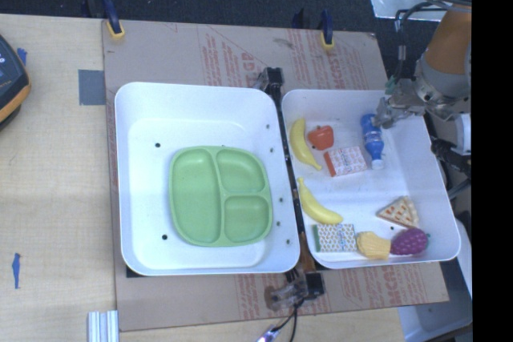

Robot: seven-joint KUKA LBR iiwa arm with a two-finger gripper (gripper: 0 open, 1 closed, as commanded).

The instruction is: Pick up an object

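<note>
The right bin [433, 172] holds several toy foods: two yellow bananas [298, 142] [319, 207], a small red piece [321, 137], a pink-and-white packet [346, 160], a blue bottle [372, 142], a pizza-like wedge [398, 212], purple grapes [409, 241], a yellow lump [373, 244] and a green-patterned box [334, 237]. My gripper [388, 111] hangs over the bin's upper right part, just above and to the right of the blue bottle's top end. Nothing is visibly lifted off the bin floor.
The left bin [136, 140] holds a green divided plate [219, 195]. Clamps [273, 79] [304, 284] join the bins at top and bottom. The grey arm with its orange band [449, 44] and cables stands at the right edge. A dark device [10, 80] lies far left.
</note>
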